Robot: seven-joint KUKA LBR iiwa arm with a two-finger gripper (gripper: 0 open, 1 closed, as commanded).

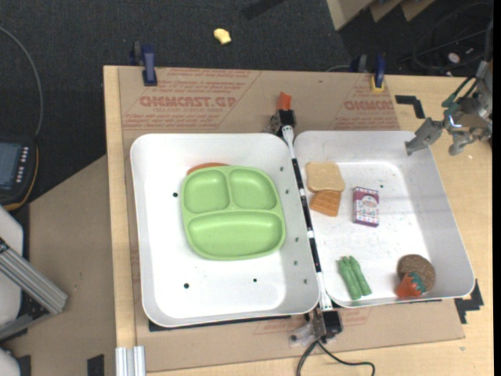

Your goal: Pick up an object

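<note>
The end effector (440, 134) hangs at the far right corner of the right bin (438, 210), above its rim. Its fingers are spread apart with nothing between them.

In the right bin lie several things, all well apart from the end effector. A bread slice (324, 176) sits near the divider, with an orange piece (326, 203) touching its near edge. Just right of these is a small purple box (365, 206). Toward the near side lie green beans (353, 277), and in the near right corner a brown round thing (416, 270) with a red piece (408, 289) against it.

The left bin (156, 272) holds a green plate (232, 211) with three compartments; something orange-red (207, 165) peeks from under its far edge.

Both bins rest on the desk (196, 92).
</note>
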